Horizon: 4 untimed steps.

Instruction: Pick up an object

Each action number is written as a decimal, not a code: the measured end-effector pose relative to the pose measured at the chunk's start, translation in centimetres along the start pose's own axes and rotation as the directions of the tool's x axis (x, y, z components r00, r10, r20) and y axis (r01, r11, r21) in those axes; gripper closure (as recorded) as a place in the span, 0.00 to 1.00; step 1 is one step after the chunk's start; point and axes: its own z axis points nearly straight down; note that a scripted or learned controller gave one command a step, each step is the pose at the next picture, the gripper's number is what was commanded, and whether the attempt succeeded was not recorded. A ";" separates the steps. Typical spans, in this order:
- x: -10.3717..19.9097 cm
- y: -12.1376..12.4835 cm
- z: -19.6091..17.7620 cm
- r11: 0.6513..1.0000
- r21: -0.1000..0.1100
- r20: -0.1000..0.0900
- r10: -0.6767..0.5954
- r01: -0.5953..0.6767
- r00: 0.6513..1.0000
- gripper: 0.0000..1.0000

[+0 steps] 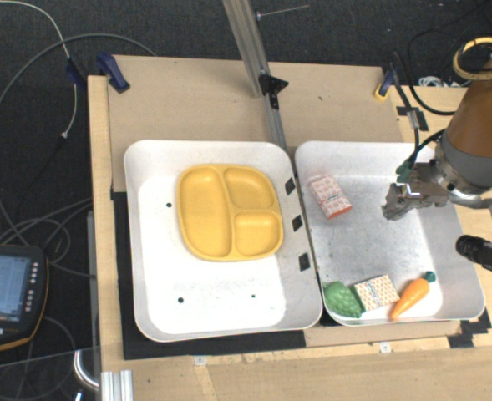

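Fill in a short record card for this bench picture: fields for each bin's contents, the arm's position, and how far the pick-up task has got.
left bin: yellow plastic plate with three compartments
right bin: small pink and white box near the far left; green leafy toy vegetable, checked beige box and orange toy carrot along the near edge
arm: reaches in from the right, gripper over the right bin's far right part
task state: no item seen in the gripper; all four items lie in the bin
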 end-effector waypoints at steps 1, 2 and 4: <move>0.0 0.2 -4.1 1.000 0.002 0.000 0.001 -0.001 1.000 1.00; 4.5 1.5 -2.8 1.000 0.010 -0.003 -0.003 0.003 1.000 1.00; 15.0 3.5 -1.9 1.000 0.007 -0.004 -0.005 0.005 1.000 1.00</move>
